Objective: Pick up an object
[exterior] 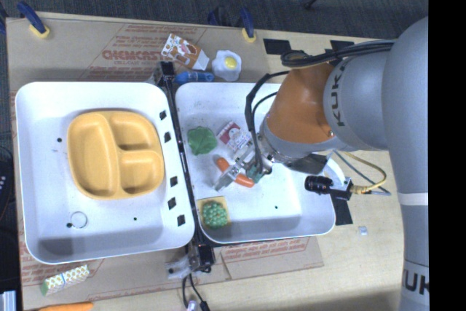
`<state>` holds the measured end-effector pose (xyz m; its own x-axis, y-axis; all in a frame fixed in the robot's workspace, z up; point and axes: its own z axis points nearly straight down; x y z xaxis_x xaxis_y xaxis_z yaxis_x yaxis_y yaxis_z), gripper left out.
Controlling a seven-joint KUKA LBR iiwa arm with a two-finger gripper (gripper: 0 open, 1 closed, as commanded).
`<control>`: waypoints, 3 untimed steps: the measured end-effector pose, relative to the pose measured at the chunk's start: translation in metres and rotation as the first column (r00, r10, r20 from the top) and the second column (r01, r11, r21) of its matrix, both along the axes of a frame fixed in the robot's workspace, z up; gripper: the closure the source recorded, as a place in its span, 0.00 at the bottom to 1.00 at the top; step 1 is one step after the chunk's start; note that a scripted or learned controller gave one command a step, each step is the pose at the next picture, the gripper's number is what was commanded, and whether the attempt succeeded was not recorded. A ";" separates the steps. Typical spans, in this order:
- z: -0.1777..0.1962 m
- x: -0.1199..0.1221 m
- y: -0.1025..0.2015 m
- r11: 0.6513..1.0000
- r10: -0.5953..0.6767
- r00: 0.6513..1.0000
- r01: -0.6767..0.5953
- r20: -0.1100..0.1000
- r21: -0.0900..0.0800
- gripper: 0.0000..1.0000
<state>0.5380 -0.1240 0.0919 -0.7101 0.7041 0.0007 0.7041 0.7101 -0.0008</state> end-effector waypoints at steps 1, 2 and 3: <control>0.000 0.050 0.028 0.988 -0.155 0.988 0.155 0.000 0.000 0.00; 0.000 -0.010 0.017 0.983 -0.185 0.983 0.185 -0.003 0.000 0.00; 0.000 0.006 0.027 0.973 -0.229 0.973 0.229 -0.001 0.000 0.00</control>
